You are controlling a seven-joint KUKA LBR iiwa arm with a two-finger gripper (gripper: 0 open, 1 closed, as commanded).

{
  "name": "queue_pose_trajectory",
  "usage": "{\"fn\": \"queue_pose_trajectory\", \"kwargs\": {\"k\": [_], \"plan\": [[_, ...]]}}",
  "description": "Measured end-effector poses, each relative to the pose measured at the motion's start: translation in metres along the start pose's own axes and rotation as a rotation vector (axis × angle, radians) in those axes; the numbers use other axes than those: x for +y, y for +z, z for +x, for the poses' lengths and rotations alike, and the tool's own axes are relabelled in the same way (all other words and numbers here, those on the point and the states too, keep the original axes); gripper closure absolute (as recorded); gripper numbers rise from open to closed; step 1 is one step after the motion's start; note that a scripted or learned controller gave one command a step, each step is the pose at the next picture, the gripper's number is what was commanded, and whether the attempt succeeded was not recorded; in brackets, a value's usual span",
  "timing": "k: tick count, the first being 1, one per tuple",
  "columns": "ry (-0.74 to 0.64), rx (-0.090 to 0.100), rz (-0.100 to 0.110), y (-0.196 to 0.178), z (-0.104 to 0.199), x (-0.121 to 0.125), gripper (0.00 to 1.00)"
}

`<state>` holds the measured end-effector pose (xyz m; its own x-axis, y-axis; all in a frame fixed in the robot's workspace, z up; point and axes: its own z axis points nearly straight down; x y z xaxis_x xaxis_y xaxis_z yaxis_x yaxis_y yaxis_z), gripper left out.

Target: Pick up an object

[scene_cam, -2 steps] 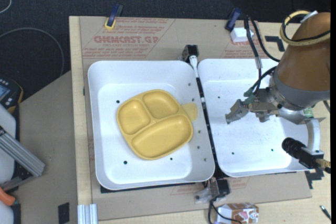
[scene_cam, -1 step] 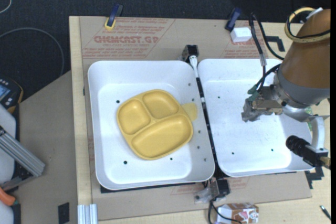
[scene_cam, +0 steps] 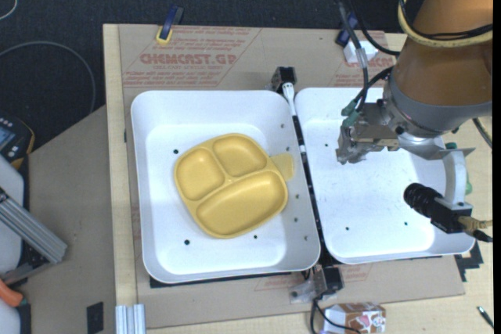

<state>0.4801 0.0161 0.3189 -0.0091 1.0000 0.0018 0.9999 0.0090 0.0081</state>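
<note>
A yellow divided plate with three compartments lies flat in the left bin, slightly turned, with a small tab sticking out toward the middle divider. My gripper hangs over the left part of the right bin, well apart from the plate. The wide grey and orange wrist covers the right bin's far right area. A small green thing peeks out at the right bin's right edge, mostly hidden by the arm.
A black cylinder juts out below the wrist over the right bin's near right part. The bins rest on a cardboard sheet. Clamps and cables sit along the divider between the bins.
</note>
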Motion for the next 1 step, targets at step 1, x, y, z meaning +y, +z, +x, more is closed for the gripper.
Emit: {"fn": "queue_pose_trajectory", "kwargs": {"k": [1], "plan": [[0.003,0.0,-0.004,-0.0947,0.045,0.0012,1.0]]}}
